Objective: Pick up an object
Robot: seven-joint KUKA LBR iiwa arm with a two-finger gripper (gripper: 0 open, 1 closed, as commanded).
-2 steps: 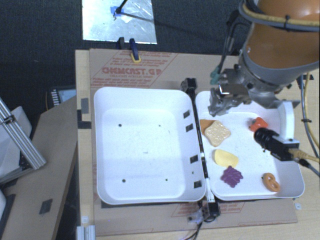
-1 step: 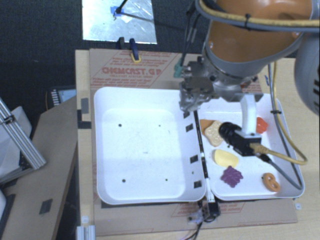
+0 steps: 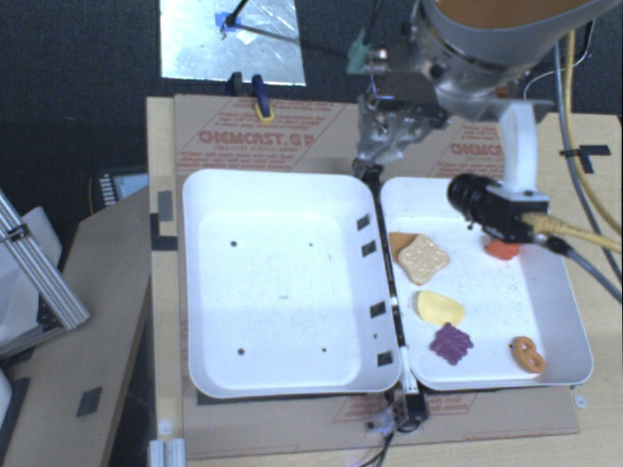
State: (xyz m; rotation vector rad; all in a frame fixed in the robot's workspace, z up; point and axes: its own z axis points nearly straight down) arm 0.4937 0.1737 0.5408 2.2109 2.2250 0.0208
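Pincer [image 3: 373,161] hangs at the far end of the divide between both bins; whether it is wide or narrow I cannot tell. Every candidate lies in the right bin [image 3: 569,305], toward five o'clock from it: cracker [image 3: 423,258], yellow piece [image 3: 440,308], purple cluster [image 3: 451,342], pretzel [image 3: 527,354]. At eight o'clock sits the left bin [image 3: 195,261] on the surface [image 3: 161,144].

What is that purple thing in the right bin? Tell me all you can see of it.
The purple thing is a small, lumpy piece with a bumpy outline, like a toy bunch of grapes, matte and probably plastic. It lies flat on the floor of the right bin, near the front, close to the divider. A yellow piece sits just behind it, close or barely touching. Nothing grips it.
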